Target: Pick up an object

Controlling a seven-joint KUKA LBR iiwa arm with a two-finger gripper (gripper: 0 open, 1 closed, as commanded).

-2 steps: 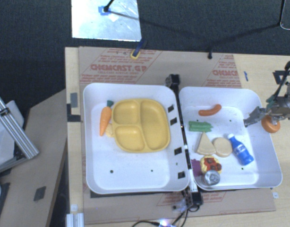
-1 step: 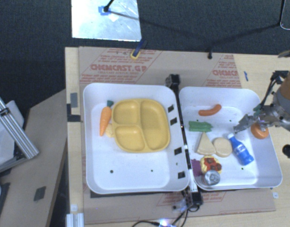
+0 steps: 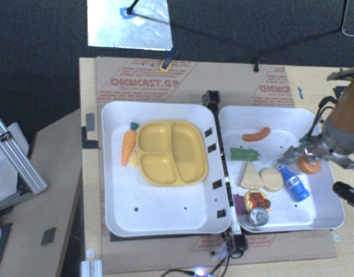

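Observation:
The right bin [image 3: 281, 115] holds several toy foods: a red sausage [image 3: 256, 135], a green pea pod [image 3: 244, 153], a pale cheese wedge [image 3: 251, 176], a round beige bun [image 3: 272, 179], a blue bottle [image 3: 294, 184], an orange round piece [image 3: 308, 165], a pizza slice [image 3: 257, 199] and a silver can [image 3: 258, 216]. My gripper [image 3: 299, 153] hangs low over the right side of this bin, just above the blue bottle's top and beside the orange piece. Nothing is visibly held.
The left bin [image 3: 116, 201] carries a yellow divided plate [image 3: 170, 152] with an orange carrot [image 3: 127, 146] at its left. A black divider [image 3: 218, 154] runs between the bins. The arm's grey and orange body [image 3: 344, 123] covers the right bin's far right edge.

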